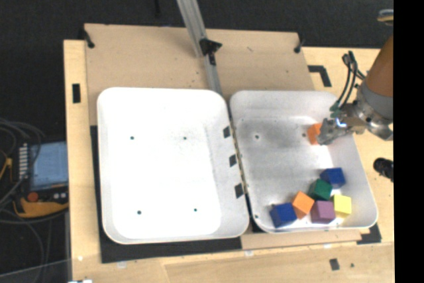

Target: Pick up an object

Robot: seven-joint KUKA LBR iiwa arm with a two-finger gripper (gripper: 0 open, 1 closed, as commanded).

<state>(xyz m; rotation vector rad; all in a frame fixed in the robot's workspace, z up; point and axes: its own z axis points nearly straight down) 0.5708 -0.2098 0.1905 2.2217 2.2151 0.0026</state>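
My gripper (326, 134) hangs over the upper right part of the right bin (278, 116), at the end of the arm that comes in from the right. A small orange block (313, 134) lies right against the gripper's left tip, partly hidden by it. I cannot tell whether the block is gripped or just rests beside the tip. In the bin's lower right corner lie several more blocks: a blue cube (334, 175), a green one (322, 189), a yellow one (342, 204), a purple one (323, 211), an orange one (303, 203) and another blue one (283, 215).
The left bin (162, 162) sits beside the right one, sharing a middle rim. A slanted metal post (192, 16) rises behind the bins. Cables and a small device (40, 172) lie off the bench at the left.
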